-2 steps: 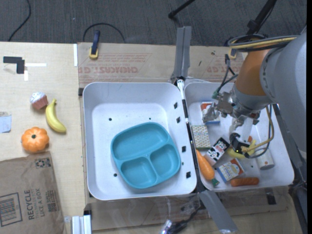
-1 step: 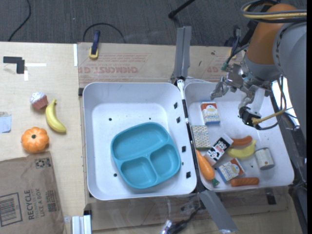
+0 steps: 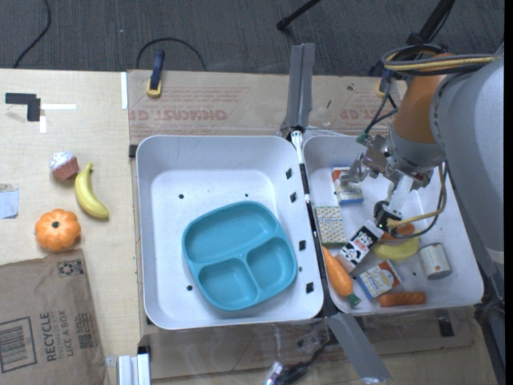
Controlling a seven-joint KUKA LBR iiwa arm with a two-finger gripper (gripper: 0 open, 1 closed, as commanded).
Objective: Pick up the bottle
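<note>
My gripper (image 3: 377,179) hangs over the back part of the right bin (image 3: 457,215), with its fingers spread and nothing between them. Just left of it a small white and blue packet (image 3: 349,187) lies on the bin floor. A small white container with black patches (image 3: 359,247), the most bottle-like thing here, lies in front of the gripper near the middle of the bin. I cannot tell for sure that it is the bottle.
The right bin also holds a chequered box (image 3: 329,224), an orange carrot (image 3: 338,273), a yellow banana (image 3: 398,249), a silver can (image 3: 434,261), a small carton (image 3: 377,280) and a red sausage (image 3: 402,299). A blue divided plate (image 3: 239,255) lies in the left bin (image 3: 160,215).
</note>
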